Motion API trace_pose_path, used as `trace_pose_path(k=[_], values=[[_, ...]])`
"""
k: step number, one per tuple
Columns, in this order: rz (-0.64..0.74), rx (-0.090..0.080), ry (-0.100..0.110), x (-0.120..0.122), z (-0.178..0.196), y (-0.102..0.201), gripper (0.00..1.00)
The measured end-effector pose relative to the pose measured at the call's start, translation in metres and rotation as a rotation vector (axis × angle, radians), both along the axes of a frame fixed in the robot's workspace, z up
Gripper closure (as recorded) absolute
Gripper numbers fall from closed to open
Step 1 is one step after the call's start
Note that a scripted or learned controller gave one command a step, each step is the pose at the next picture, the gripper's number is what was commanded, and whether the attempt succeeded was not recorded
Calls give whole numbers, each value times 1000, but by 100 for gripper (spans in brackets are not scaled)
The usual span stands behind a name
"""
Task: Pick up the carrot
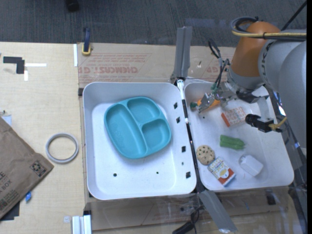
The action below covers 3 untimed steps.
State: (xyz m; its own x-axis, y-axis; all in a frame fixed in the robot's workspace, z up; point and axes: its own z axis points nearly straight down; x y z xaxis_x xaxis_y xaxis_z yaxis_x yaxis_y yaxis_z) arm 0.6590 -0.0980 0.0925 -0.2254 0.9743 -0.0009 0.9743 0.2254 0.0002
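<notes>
The carrot (204, 107) is a small orange piece with a green end, lying in the far left corner of the right bin (273, 179). My gripper (209, 101) is down right over it, its metal tip touching or covering the carrot's right part. The grey arm with the orange band (253, 48) reaches in from the upper right. Part of the carrot is hidden under the gripper.
In the right bin there is also a red-and-white packet (233, 116), a green item (231, 142), a cookie (205, 154), a small carton (220, 171) and a white cup (251, 165). The left bin (97, 179) holds a teal divided plate (138, 126). A tape ring (62, 147) lies on the bench.
</notes>
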Motion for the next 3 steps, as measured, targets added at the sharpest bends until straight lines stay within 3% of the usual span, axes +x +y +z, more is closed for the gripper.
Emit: trace_pose_path(k=[1,2,3], values=[[-3,1,9,-2,7,-1,100],[-3,1,9,-2,8,-1,0],[211,-2,-3,0,38,-49,0]])
